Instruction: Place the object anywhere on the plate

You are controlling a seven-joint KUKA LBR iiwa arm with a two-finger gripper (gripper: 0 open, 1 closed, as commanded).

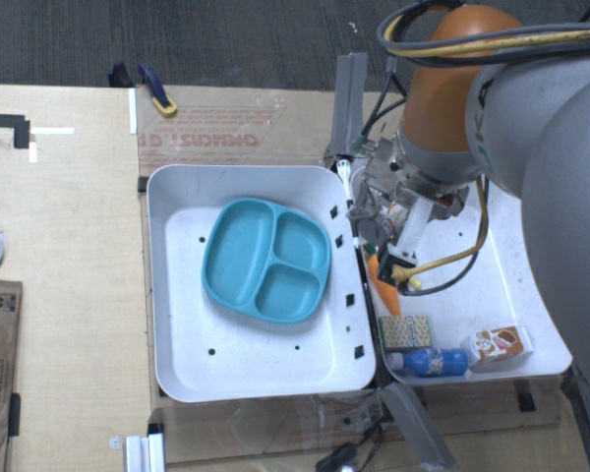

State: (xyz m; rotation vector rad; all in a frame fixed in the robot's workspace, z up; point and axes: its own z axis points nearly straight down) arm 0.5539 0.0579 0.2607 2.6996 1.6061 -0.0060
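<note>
Since the blue divided plate in the left bin has nothing on it, I'd say nothing's done yet. The claw sits low at the right bin's left edge, just above an orange carrot-looking thing, probably the target. Can't tell whether the claw is apart or clamped. Pickup and carry-over are left.

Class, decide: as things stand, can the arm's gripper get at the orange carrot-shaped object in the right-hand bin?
Probably yes: the gripper hangs just above the orange carrot-shaped object and nothing lies on it, though the wall of the shallow white bin stands close beside it.
</note>
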